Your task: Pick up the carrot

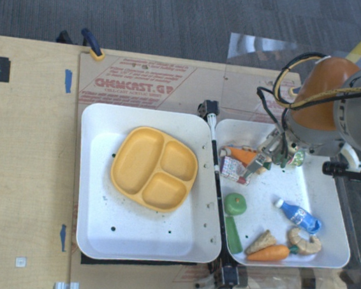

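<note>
Orange carrot [269,252] | long axis left-right, tip left | gripper [260,163] apart, grip state unclear

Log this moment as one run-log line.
task: pick carrot | carrot: right bin front edge, untouched | end effector: rear of bin, far from carrot

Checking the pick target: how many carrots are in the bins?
1. The carrot lies at the near edge of the right bin. The orange piece under the claw is unclear.

Yellow divided plate [154,169] seen in left bin [88,227]; blue bottle [299,216], green apple [236,204] seen in right bin [336,253].
</note>
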Tool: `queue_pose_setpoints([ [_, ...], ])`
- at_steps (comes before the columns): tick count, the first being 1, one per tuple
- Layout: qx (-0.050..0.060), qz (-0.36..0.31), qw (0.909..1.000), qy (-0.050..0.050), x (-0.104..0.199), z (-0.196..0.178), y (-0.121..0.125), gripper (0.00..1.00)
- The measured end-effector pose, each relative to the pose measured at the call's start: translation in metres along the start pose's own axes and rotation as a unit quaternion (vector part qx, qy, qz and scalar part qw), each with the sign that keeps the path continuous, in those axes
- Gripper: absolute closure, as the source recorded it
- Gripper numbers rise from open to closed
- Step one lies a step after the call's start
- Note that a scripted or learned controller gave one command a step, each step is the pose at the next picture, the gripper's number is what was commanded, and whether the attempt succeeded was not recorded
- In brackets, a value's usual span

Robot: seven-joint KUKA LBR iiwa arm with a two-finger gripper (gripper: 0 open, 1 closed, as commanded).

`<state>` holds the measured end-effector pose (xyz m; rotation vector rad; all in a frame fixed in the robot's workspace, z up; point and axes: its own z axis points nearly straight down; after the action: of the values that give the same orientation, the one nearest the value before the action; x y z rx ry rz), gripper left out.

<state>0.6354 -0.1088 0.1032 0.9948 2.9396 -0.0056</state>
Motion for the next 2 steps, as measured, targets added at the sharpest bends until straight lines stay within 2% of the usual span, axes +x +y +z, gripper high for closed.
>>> queue_pose_setpoints([
  [1, 0.0, 0.229, 0.9735, 0.002, 0.003, 0.001, 0.006, 0.0],
  [2, 0.005, 0.306, 0.9518, 0.012, -0.03, 0.005, 0.015, 0.0],
])
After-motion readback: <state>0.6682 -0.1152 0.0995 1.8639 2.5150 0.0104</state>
